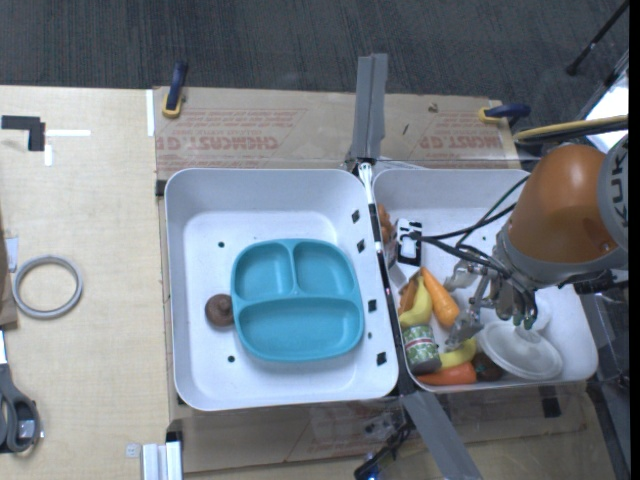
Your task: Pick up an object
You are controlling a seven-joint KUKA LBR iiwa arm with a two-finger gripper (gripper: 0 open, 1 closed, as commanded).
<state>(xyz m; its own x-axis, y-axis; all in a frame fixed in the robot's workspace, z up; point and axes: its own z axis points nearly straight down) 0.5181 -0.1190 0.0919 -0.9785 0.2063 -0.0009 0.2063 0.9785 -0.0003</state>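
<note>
My gripper [503,308] hangs in the right bin [570,303], below the grey wrist and the orange band. It is open, with nothing between its fingers. It sits just above a white dish [522,355] and right of a pile of toy food. That pile holds an orange carrot [440,297], a yellow-green fruit [415,309], a small jar [420,344], a yellow banana [461,354] and a red piece [446,375]. The carrot's tip lies close to the gripper's left side.
The left bin [190,268] holds a blue divided plate [297,299] and a small brown object [218,310]. A grey ring [44,286] lies on the bench at the far left. Black cables run from the arm across the right bin.
</note>
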